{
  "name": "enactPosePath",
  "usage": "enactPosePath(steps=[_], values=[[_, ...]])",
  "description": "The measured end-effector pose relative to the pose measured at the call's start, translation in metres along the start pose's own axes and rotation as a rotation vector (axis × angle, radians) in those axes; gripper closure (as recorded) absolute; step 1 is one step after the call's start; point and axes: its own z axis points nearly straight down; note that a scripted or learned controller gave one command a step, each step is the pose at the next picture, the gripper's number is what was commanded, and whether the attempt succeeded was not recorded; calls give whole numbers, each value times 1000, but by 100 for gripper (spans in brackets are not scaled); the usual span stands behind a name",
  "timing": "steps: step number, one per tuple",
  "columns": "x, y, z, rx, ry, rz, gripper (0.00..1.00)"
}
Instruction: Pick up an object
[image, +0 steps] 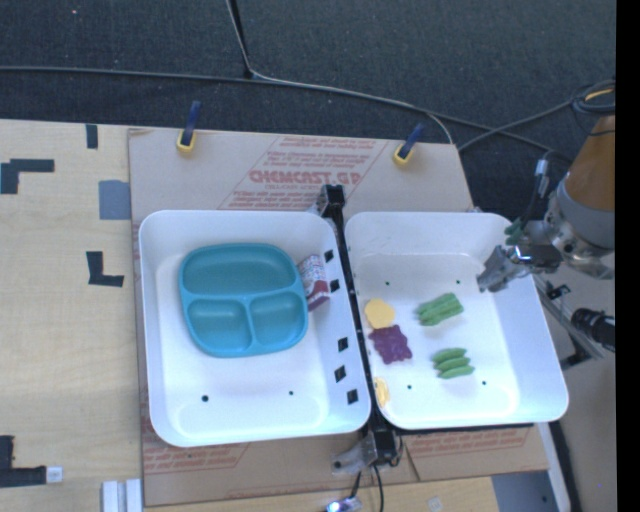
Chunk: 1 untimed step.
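Gripper hovers at right bin upper-right edge, positioned for descent toward green pea pods; finger state apparently indeterminable.

Even, soft overhead light, slightly blurry.
White bins glare mildly; faint shadows fall toward 6 o'clock; edges look soft.

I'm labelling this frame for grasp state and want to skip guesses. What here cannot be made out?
- Gripper, camera view: small and blurred over the right bin; open or shut cannot be told.
- Arm: cut off by the view's right side.
- Small red-and-white object in the left bin: partly behind the teal plate, too small to identify.
- Yellow piece: partly hidden by the divider between the bins.
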Motion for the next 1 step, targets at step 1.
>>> enactPosePath(steps=[1], values=[[52, -2, 13, 8, 3, -4, 100]])
